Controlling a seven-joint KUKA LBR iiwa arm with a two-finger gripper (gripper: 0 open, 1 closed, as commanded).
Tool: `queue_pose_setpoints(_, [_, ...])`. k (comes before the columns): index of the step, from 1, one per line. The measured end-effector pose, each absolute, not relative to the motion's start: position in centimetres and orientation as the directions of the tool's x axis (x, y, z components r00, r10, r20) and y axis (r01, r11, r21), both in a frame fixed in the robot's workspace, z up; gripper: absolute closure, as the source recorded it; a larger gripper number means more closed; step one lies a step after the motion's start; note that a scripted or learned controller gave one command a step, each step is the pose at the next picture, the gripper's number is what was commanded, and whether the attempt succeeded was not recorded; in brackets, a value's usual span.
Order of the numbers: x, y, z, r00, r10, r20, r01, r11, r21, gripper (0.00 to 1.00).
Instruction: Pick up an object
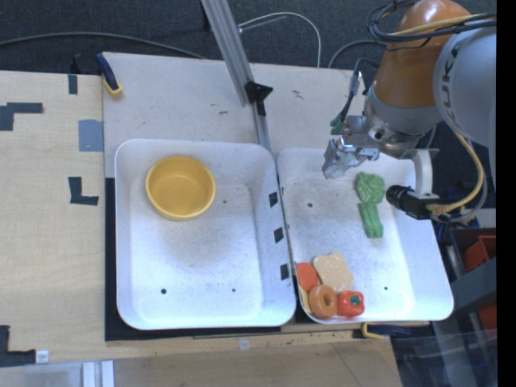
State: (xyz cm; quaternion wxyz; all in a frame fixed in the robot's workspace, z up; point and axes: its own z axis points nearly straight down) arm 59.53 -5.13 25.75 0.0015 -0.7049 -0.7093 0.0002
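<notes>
Camera view: both bins seen from above.
Green toy (370, 203): knobbly, leafy top, long stalk; lies in the right bin (419, 272), far side.
Gripper (336, 166): metal, just left of the green toy, over the bin's far edge; its state I cannot tell.
Near corner: orange ring (323, 301), tan slice (333, 270), red tomato (351, 303), clustered.
Left bin (201, 297): round yellow bowl (181, 186), smooth.
</notes>
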Motion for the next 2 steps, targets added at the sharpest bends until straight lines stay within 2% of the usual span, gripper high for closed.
queue_pose_setpoints(1, [57.9,0.3,25.1,-0.007,1.0,0.002,1.0,0.007,-0.004,1.0])
queue_pose_setpoints(2, [55.3,4.7,25.2,-0.006,1.0,0.001,1.0,0.006,-0.004,1.0])
